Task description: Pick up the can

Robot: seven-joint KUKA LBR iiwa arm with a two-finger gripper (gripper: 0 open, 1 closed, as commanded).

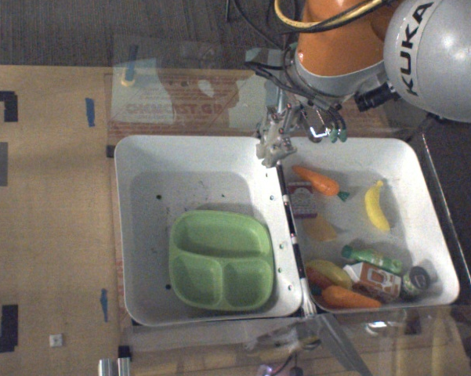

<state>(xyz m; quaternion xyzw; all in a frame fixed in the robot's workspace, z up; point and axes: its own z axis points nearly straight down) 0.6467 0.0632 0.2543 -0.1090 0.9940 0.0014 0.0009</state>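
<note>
The can, red and white, is lying in the right bin, against the divider where the two bins meet, just below the leaf-free end of a toy carrot. The hand is hanging above the far end of that divider, a little above the can and apart from it; whether it is clenched or released I cannot tell, as the metal parts are blurring together.

Taking the can as the mark: to its right a yellow banana is lying upright along the bin, well apart. Below the can a pale yellow wedge is resting on the bin floor, and further below a cluster is crowding the near corner: a green bottle, a small carton, a second carrot, a yellow-green fruit and a dark round piece.

To the can's left, across the divider, the left bin is carrying a green divided plate.

The tabletop is showing as bare tan board, with blue tape strips and black corner marks on it. Beyond the far edge a dark grey carpet is running across the room, and black and yellow cables are looping over the orange band of the arm.
</note>
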